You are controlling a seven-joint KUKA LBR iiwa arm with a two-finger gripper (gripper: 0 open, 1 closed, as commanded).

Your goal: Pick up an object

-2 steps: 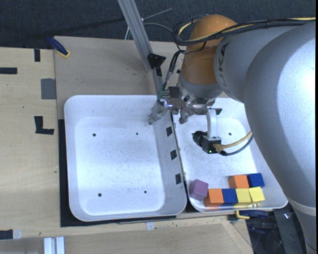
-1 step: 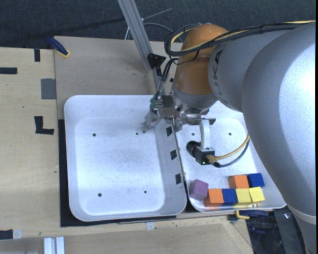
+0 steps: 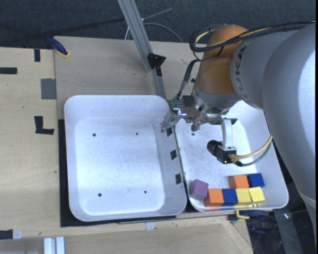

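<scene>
The arm's bulk hides much of the right bin. The gripper hangs over that bin's far left; I cannot tell its state. Small matte cubes crowd the near edge: purple, orange, blue, yellow. The left bin is smooth white plastic.

Two shallow white plastic bins: left bin, right bin. Seven small cubes sit in the right bin: one purple, two orange, two blue, two yellow.
</scene>
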